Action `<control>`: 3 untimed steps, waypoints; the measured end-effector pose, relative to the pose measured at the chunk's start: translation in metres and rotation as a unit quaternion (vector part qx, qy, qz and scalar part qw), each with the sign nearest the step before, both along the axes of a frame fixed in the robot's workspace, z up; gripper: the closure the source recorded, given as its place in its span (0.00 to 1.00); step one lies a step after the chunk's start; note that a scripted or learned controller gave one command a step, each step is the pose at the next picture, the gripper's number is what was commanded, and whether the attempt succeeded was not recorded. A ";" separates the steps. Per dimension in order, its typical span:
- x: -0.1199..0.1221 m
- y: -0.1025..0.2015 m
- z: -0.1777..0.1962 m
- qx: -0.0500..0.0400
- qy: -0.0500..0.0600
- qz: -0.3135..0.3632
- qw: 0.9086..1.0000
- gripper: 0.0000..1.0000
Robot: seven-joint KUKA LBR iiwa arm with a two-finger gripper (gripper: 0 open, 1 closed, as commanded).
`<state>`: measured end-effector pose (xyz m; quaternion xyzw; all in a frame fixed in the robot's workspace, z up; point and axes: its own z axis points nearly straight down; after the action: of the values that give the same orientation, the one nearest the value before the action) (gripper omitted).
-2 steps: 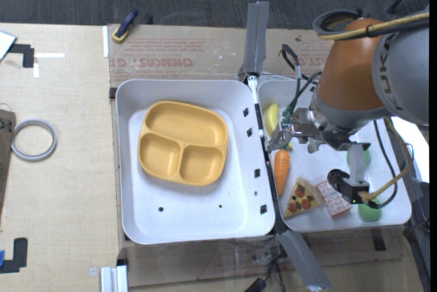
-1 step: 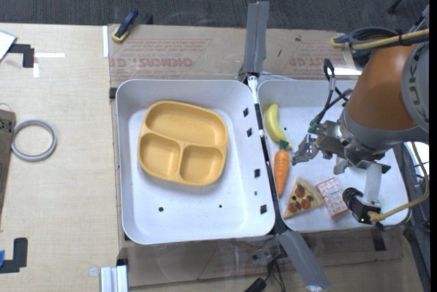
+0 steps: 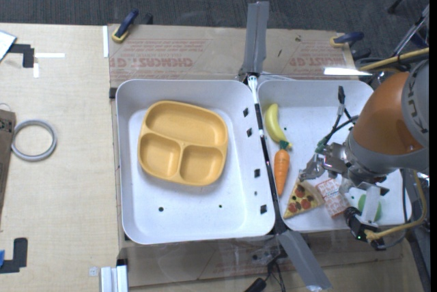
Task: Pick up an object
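Observation:
The right bin holds a yellow banana by its left wall, with an orange carrot just below it. A pizza slice toy lies at the bin's front left. Beside it are a pink and white packet and a white and green object. My gripper hangs low over the bin, right of the carrot and just above the pizza slice. I see nothing held in it. The grey arm with its orange band covers the bin's right part.
The left bin holds a yellow divided plate. A grey post rises between the bins at the back. A roll of tape lies on the bench at far left. Blue clamps grip the cardboard.

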<state>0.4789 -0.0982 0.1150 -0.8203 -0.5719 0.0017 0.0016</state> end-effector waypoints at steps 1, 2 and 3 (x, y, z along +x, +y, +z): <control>0.000 -0.001 0.009 0.000 0.001 -0.002 1.000 1.00; 0.067 -0.021 -0.024 -0.001 0.000 -0.154 0.988 1.00; 0.091 -0.005 -0.024 -0.001 0.000 -0.187 0.982 1.00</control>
<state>0.5698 -0.1036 0.0910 -0.9127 -0.4086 0.0018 0.0005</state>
